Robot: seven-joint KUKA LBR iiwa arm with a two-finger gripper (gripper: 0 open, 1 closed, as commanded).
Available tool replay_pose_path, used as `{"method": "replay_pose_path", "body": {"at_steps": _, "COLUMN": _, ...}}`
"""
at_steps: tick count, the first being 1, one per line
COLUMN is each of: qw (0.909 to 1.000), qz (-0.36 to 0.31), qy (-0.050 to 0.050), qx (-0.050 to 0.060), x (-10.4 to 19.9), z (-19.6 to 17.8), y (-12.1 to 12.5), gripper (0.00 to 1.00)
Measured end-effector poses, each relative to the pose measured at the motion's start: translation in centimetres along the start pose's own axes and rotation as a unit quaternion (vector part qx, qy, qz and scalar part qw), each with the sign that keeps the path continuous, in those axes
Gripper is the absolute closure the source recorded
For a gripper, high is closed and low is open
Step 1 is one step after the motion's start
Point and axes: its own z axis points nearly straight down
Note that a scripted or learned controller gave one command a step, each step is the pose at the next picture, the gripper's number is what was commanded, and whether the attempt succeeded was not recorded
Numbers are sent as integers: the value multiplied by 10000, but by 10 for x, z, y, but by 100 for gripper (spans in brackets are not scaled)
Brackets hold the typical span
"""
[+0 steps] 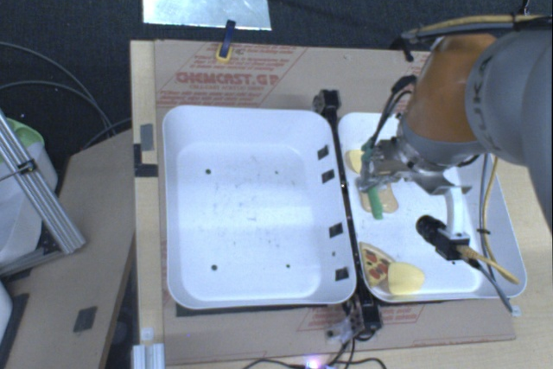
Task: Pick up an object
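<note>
Camera view shows the gripper (377, 186) low in the right bin (501, 268) by its left wall, over a green stick-like object (376, 203) lying on a tan piece (388, 200); whether its pincer is apart or together I cannot tell. A grasp there could plausibly catch the tan piece too, or slip off the thin stick.

A robotics lab: two white bins (251, 121) on a cardboard-topped bench (259, 69), loose cables, aluminium framing (39, 186).
</note>
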Motion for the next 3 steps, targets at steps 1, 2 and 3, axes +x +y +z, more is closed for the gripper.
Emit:
{"method": "replay_pose_path", "body": {"at_steps": 1, "qw": 10000, "qz": 4, "qy": 8, "qx": 50, "x": 79, "z": -45, "y": -58, "gripper": 100}}
{"method": "replay_pose_path", "body": {"at_steps": 2, "qw": 10000, "qz": -8, "qy": 25, "qx": -14, "x": 168, "z": -165, "y": -34, "gripper": 100}}
{"method": "replay_pose_path", "body": {"at_steps": 3, "qw": 10000, "qz": 27, "qy": 24, "qx": -34, "x": 202, "z": -354, "y": -9, "gripper": 100}}
